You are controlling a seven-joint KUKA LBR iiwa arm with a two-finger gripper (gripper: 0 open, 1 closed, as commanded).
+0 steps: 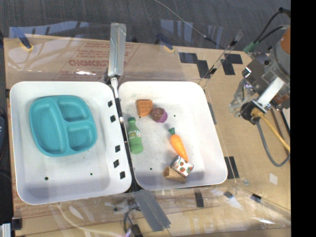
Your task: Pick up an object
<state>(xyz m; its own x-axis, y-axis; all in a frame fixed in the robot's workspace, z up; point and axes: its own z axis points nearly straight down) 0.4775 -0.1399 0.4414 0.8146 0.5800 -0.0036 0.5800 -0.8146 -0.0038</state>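
Observation:
The right bin (210, 147) holds several toy foods. An orange waffle square (144, 107) lies at the back, touching a dark purple round piece (158, 115). A green bottle (135, 135) lies along the bin's left wall. A carrot (177, 143) lies in the middle, and a small patterned carton (179, 168) rests near the front wall. My gripper (239, 99) hangs outside the bin, to its right, over the cardboard bench top, with nothing seen in it.
The left bin (29, 181) holds a teal divided plate (62, 124). A clear plastic sheet and tape strips cover the cardboard around the bins. Cables trail by the wrist at the right.

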